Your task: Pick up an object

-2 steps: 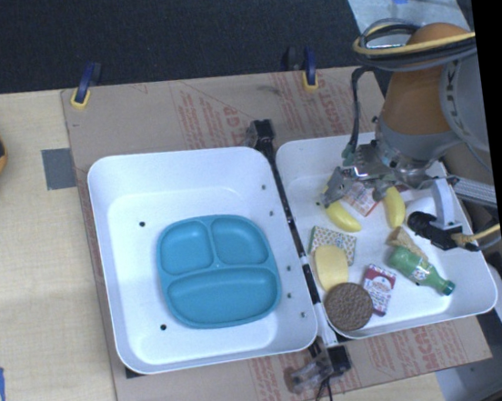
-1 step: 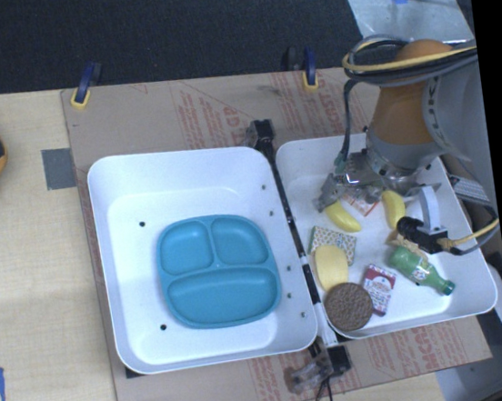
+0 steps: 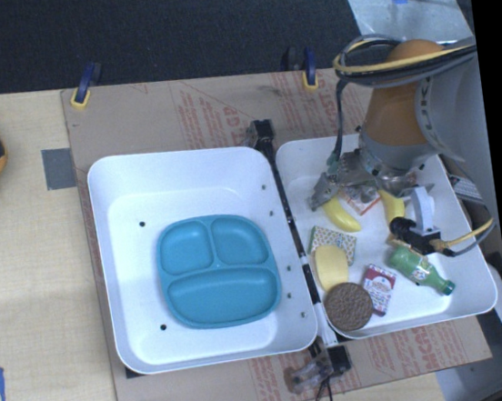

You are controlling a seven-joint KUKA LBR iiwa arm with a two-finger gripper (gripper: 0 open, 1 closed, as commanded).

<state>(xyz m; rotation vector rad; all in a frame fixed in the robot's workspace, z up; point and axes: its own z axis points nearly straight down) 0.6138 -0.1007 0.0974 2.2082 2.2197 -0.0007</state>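
Right now gripper (image 3: 351, 182) low over banana (image 3: 340, 214), right bin (image 3: 471, 304), frame right; grip state unclear. Banana looks light, smooth, curved: pinch across middle.

I saw two white bins (image 3: 111, 181): the left one bore a light blue divided plate (image 3: 216, 270), the right one a yellow banana (image 3: 340, 215), a pale yellow block (image 3: 331, 265), a brown speckled disc (image 3: 347, 306), a green bottle (image 3: 418, 270) and a red-and-white packet (image 3: 379, 288). A checkered yellow-and-white piece (image 3: 337, 238) lay there too. The arm (image 3: 422, 108) was grey with an orange band.
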